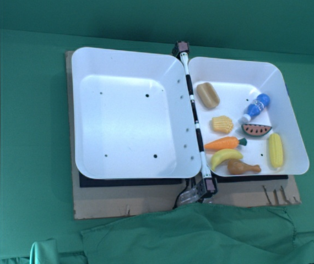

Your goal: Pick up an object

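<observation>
The objects are lying in the view's right-hand bin, beside the left-hand bin on the tabletop. The state of the claw cannot be told here, so places are being given by neighbouring items instead. The bread roll is lying well apart from the rest, near the divider wall, and is being recommended as the target. The carrot, the banana and what is probably a chicken drumstick are lying crowded together, so a descent there is being judged likely to catch two items. The claw is best lowered across the roll's short axis, clear of the wall.
</observation>
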Tool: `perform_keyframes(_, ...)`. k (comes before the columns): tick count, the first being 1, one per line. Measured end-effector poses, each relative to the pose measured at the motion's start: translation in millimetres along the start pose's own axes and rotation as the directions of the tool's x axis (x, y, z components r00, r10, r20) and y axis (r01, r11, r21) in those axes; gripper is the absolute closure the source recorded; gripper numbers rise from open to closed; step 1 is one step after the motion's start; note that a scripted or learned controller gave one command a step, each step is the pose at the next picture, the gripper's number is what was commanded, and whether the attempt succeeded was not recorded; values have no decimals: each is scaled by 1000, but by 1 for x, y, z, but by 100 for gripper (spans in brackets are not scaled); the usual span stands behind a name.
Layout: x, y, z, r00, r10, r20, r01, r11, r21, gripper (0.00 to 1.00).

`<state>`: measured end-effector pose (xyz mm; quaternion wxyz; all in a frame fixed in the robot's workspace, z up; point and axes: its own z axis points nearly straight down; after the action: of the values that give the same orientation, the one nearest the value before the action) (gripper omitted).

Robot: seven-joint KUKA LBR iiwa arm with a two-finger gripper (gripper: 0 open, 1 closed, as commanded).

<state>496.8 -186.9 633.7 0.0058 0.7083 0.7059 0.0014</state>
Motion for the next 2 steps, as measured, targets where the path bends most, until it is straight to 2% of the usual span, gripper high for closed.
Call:
perform_keyframes(1, 1, -33, 98, 1000, 2, -8, -2, 1000, 18, 0)
perform_keyframes(2, 0, -31, -3, 1000, 0, 0, 0, 1000, -5, 0)
